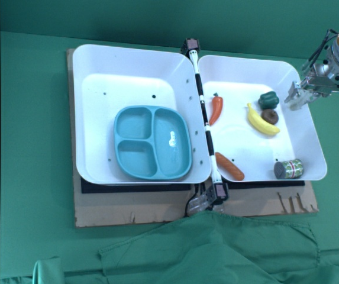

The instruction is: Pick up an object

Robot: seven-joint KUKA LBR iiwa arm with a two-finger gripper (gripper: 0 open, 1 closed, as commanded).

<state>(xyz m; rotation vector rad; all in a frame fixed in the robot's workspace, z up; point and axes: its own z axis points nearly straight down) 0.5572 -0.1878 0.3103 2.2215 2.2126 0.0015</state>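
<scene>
The right bin (299, 78) holds several toy foods: a red chilli (216, 108), a yellow banana (262, 120), a green pepper (268, 99), a brown doughnut (270, 116), an orange carrot (229, 166) and a small tin can (289, 169) lying on its side. My gripper (298, 96) hangs over the right bin's far right side, just right of the green pepper, with nothing seen between its fingers.
The left bin (98, 64) holds a blue three-compartment plate (152, 142). A white rod with black clamps (202, 108) runs between the bins. Both bins rest on cardboard (128, 209) over green cloth. The arm enters from the upper right.
</scene>
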